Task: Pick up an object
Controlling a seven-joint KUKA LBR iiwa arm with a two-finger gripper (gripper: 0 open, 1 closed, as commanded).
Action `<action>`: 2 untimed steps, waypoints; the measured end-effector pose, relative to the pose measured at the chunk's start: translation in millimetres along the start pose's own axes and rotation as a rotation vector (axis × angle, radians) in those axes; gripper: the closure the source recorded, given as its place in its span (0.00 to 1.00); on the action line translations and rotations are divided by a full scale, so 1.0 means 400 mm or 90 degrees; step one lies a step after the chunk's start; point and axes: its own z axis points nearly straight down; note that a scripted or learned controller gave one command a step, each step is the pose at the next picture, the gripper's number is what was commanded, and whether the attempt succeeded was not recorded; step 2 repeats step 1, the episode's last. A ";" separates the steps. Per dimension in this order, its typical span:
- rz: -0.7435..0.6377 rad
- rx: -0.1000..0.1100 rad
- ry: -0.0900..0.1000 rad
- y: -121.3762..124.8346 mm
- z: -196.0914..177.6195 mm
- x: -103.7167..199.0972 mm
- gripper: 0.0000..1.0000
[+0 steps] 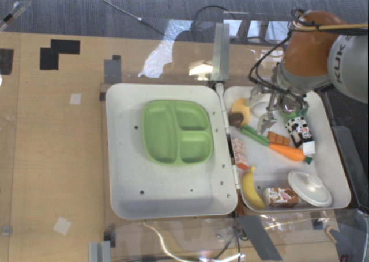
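My gripper hangs over the back of the right bin, its fingers apart with nothing between them. Just left of it lies a yellow piece with a brown end. Below it are a green stick, a small brown bar and an orange carrot. A cow-patterned box sits to its right. Nearer the front lie a banana, a white lid, a brown carton and a red-and-white packet.
The left bin holds a green divided plate. A metal divider separates the two bins. The orange band of the arm looms over the right bin's back right corner.
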 end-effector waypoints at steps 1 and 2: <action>0.078 0.000 -0.001 -0.026 0.069 0.097 0.00; 0.078 0.000 -0.001 -0.026 0.069 0.097 0.00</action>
